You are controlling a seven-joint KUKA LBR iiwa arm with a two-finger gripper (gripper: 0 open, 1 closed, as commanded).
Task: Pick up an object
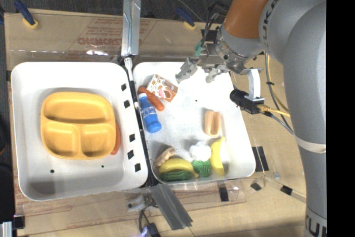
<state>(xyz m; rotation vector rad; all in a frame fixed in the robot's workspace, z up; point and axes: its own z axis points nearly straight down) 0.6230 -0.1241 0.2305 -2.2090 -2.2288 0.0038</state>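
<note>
The grey arm with its orange band reaches in from the right and hangs over the far edge of the right bin, its jaws spread apart with nothing between them; one finger points down-left toward the bin's back corner and the other sits nearer the wrist. Just below and to the left of the jaws, a small snack packet with a printed picture lies on the bin floor, partly over a red sausage. A blue bottle with a white cap rests beside them along the bin's left wall. Farther toward the middle right, a hot dog in a bun lies on its own, well apart from the packet. At the near end of the bin several things crowd together: a yellow banana upright against the right side, a white lump, a green leafy piece, another yellow banana lying above a dark green vegetable, and a tan piece at the left of the pile. The left bin holds a yellow divided tray with an orange strip along its right side. Both bins sit on the brown table, clipped at the far edge.
</note>
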